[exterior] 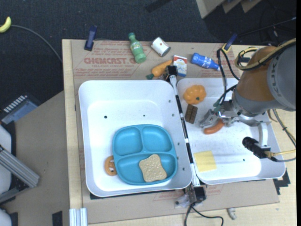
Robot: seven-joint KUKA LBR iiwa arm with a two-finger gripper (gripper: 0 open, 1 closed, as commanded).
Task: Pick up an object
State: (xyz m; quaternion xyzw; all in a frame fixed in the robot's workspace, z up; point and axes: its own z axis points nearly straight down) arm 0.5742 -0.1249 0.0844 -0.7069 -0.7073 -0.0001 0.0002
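My gripper (211,120) reaches down into the right bin (244,171), near its left half. An orange-red sausage (213,128) lies on the bin floor directly beneath the gripper tip, touching or nearly touching it. A brown chocolate bar (190,113) lies just left of the gripper. An orange pumpkin-like toy (194,93) sits at the back left of the bin. A yellow square block (205,161) rests at the front left. The grey and orange arm (263,84) covers the bin's back right part.
The left bin (94,98) holds a blue divided plate (141,145) with a toast slice (152,168) and a pretzel (110,165) beside it. Behind the bins lie a green bottle (137,47), a white can (160,46), a blue bottle (204,60) and a carrot (160,69).
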